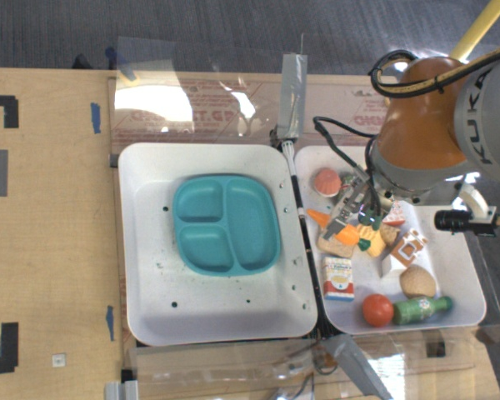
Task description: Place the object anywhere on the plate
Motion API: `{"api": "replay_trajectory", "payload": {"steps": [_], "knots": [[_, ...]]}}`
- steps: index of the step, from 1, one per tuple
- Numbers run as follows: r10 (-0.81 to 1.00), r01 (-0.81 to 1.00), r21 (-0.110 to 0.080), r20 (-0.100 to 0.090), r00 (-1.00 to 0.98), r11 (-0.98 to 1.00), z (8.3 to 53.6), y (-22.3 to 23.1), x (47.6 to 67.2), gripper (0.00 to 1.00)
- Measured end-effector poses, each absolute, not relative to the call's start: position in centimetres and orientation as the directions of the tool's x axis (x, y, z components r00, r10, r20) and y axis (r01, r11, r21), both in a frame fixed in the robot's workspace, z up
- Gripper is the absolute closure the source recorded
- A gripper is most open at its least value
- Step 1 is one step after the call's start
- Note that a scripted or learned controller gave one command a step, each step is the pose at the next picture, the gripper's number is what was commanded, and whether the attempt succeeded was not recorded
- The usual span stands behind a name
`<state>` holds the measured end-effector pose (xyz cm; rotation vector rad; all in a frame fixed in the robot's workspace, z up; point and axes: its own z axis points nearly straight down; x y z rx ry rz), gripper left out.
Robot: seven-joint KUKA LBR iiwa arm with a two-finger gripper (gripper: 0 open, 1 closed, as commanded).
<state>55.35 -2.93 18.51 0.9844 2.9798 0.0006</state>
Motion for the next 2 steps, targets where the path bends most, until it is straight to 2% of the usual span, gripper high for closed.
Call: {"api": "replay_trajectory", "payload": {"steps": [1,2], "knots": [[0.652,0.652,0.009,-0.005,-0.758,0.758,25.29,5.82,56.33,1.00],[0.657,0.657,0.002,-0.003,-0.754,0.754,25.00,5.40,56.25,0.00]]}}
